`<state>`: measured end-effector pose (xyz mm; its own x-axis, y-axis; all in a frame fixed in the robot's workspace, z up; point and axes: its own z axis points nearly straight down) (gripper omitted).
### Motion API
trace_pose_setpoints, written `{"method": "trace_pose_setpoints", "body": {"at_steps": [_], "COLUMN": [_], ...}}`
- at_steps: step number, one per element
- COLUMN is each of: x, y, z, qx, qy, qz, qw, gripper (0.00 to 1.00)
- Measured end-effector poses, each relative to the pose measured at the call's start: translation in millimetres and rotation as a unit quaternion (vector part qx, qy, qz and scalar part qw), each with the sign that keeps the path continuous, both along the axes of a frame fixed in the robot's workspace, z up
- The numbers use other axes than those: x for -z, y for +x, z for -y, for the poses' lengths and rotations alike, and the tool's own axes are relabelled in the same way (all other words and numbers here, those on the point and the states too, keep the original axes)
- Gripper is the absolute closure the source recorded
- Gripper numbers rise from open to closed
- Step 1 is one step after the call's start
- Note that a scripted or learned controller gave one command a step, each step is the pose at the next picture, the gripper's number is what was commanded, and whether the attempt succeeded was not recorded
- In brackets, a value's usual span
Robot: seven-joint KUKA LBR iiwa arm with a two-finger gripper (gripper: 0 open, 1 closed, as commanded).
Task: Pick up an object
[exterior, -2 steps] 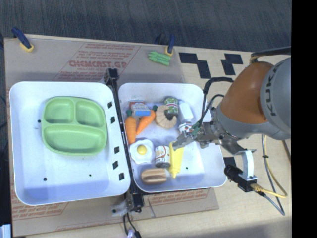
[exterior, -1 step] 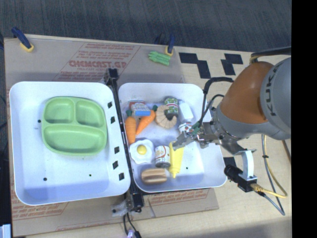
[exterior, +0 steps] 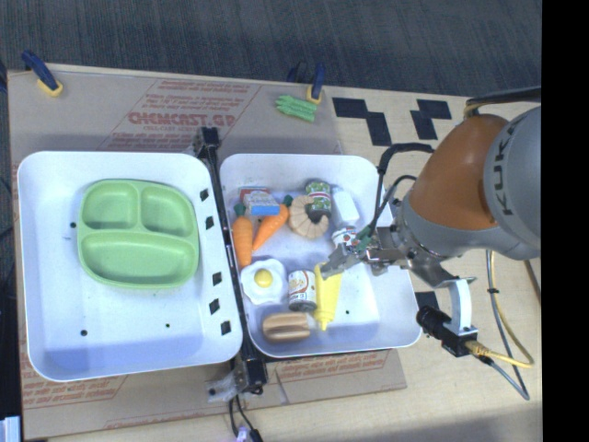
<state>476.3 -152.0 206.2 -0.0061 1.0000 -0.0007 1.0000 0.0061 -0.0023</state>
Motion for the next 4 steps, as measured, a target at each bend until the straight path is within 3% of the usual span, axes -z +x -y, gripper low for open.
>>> {"method": "trace_pose_setpoints", "body": {"at_steps": [4], "x": [0.0], "y": [0.0], "z": [0.0], "qx": [0.0], "qy": [0.0], "qz": [0.0], "qw": [1.0], "gripper": [0.0]}}
